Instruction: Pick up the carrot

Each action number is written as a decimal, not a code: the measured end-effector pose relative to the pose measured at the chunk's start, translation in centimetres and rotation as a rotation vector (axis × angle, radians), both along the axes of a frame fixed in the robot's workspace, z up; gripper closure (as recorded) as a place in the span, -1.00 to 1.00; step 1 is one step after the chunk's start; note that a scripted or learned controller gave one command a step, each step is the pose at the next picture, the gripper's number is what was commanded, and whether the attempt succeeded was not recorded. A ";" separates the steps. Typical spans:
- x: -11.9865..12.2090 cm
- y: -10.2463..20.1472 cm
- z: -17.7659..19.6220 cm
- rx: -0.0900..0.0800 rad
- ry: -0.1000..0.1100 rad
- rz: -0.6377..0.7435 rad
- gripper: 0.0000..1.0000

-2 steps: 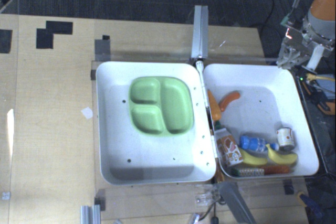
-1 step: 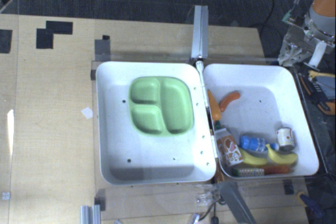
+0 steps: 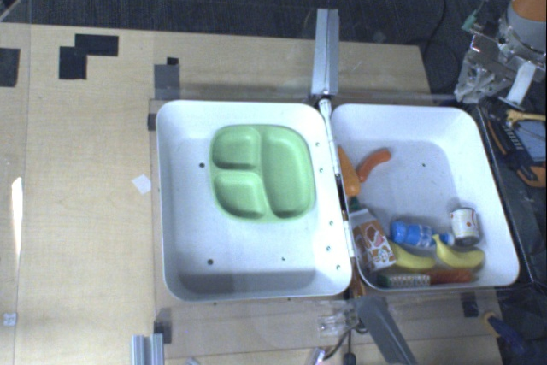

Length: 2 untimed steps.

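Two white bins sit side by side on the tabletop (image 3: 77, 209). The left bin (image 3: 184, 269) holds one green divided plate (image 3: 261, 171). The right bin (image 3: 479, 150) holds the carrot (image 3: 347, 171) lying along its left wall, one orange sausage (image 3: 373, 162) beside it, a snack packet (image 3: 373, 244), a blue bottle (image 3: 416, 233), a banana (image 3: 432, 256) and a small can (image 3: 464, 223). The tool (image 3: 496, 77) hangs beyond the right bin's far right corner; I cannot tell its state.
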<state>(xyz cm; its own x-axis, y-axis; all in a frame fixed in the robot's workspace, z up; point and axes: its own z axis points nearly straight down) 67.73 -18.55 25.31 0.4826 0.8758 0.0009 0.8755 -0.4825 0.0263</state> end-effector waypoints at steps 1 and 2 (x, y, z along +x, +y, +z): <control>0.2 0.1 1.2 -0.003 -0.005 0.007 1.00; 0.3 0.2 2.5 -0.006 -0.010 0.014 1.00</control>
<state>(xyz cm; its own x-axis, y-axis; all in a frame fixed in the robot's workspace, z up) 68.04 -18.34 27.78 0.4704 0.8825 0.0009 0.8818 -0.4701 0.0379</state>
